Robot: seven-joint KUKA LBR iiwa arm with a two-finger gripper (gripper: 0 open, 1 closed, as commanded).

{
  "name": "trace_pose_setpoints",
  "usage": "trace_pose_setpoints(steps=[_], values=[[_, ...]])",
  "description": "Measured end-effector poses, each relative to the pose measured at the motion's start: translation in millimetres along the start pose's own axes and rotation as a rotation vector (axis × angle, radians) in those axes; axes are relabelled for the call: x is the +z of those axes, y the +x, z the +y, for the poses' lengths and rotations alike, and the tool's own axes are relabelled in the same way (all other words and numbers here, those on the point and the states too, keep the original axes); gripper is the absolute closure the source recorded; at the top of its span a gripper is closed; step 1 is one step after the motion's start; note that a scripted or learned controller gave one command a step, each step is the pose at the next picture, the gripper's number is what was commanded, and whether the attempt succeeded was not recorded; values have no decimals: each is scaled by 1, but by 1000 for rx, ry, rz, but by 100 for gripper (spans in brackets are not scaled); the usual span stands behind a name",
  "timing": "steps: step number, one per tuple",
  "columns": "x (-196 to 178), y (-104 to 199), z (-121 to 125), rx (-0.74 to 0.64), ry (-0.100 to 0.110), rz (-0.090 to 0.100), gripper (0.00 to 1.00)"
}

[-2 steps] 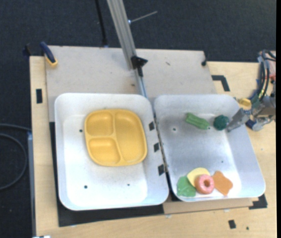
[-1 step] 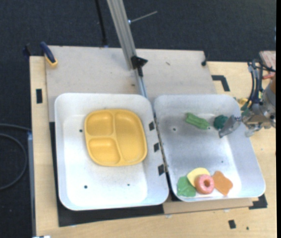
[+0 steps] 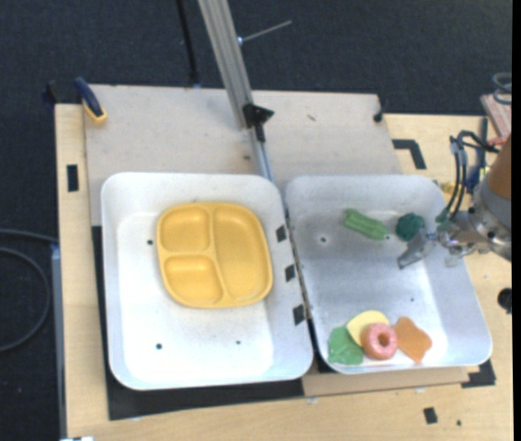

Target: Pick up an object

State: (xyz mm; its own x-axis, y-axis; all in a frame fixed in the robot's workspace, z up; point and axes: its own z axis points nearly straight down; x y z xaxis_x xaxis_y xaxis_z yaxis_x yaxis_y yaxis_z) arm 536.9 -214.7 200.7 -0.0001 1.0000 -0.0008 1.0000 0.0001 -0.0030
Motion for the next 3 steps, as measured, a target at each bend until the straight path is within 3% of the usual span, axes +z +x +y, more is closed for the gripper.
trace_pose_setpoints(steps=[1, 2, 3], values=[[47, -2, -9, 0, 0, 1, 0], [33, -4, -7, 2, -8, -3, 100], [-31, -4, -7, -3, -11, -3, 100]])
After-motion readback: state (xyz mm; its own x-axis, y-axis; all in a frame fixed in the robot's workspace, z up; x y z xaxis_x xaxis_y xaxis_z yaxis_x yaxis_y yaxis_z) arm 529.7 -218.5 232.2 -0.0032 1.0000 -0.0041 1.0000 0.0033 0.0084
